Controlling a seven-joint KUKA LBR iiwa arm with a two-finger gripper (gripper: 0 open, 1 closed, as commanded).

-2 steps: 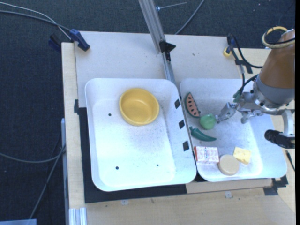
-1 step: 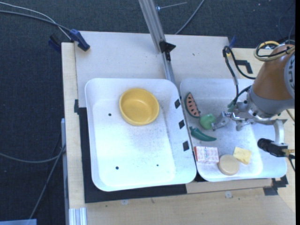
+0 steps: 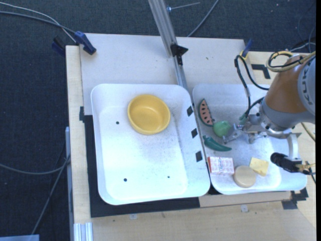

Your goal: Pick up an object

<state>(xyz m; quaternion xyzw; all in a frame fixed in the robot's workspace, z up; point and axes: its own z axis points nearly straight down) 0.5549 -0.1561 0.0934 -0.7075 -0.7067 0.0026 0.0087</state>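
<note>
The bench [image 3: 125, 59] carries two white bins side by side, the left bin [image 3: 145, 185] being the larger in view and the right bin [image 3: 220, 92] partly covered by the arm [image 3: 291, 92], which reaches in from the right edge. The arm is grey with an orange band above the wrist, and black cables loop around it.

In the left bin a yellow bowl [image 3: 148, 114] sits upright near the far edge, toward the far right corner; the rest of that bin's floor shows only dark specks.

In the right bin, a round tan disc [image 3: 245, 176] lies near the near edge, just beside a yellow wedge [image 3: 259, 166] on its right. A red-and-white packet [image 3: 220, 164] lies near the near left corner, close to the disc's left. A watermelon slice [image 3: 204, 112] lies along the left wall toward the far side. A green ball [image 3: 220, 128] sits near the middle of the bin, and a dark green pepper [image 3: 216, 144] lies just below it, closer to the left wall.

The gripper [image 3: 235, 129] is low in the right bin, its metal tip right beside the ball on the ball's right, seemingly touching it. Whether the fingers are spread or closed cannot be told, and nothing is seen held between them.
</note>
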